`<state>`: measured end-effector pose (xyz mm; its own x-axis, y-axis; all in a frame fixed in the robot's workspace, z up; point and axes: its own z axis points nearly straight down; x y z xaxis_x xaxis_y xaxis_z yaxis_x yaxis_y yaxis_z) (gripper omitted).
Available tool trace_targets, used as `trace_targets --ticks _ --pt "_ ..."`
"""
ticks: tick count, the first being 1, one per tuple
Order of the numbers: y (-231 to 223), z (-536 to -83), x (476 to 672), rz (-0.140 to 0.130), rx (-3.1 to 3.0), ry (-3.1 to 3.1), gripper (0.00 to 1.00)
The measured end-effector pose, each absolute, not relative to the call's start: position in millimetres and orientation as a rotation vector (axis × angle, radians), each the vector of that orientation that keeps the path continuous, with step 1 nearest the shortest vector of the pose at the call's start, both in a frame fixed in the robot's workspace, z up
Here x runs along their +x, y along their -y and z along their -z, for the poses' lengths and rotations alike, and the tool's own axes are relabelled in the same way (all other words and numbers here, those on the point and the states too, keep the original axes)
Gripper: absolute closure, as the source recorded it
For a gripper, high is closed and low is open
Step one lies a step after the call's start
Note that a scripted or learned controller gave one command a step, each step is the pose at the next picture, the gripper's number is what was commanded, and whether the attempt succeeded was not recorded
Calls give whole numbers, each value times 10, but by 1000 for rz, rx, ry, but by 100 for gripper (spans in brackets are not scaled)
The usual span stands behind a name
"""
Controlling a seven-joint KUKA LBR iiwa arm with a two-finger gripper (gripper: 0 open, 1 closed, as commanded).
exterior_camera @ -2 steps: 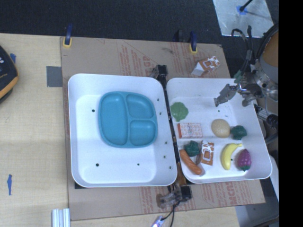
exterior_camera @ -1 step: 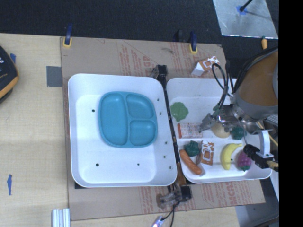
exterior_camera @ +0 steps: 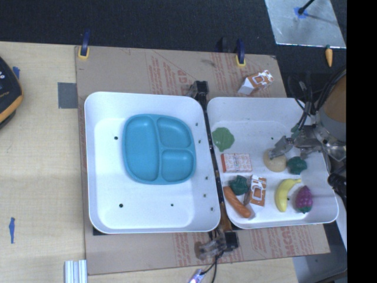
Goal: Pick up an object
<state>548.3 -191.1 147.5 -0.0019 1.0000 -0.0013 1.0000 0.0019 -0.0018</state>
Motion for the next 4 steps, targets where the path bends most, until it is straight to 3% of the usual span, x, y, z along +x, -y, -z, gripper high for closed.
trace_targets --ticks 1,2,3,4 --pt "1359 -988 5861 7 -2224 2237 0" --pt "1700 -1580 6367 0 -2217 2227 0" --pt "1522 -913 5824 -5 -2214 2225 0" --pt "1540 -1073 5867 4 -2220 2236 100"
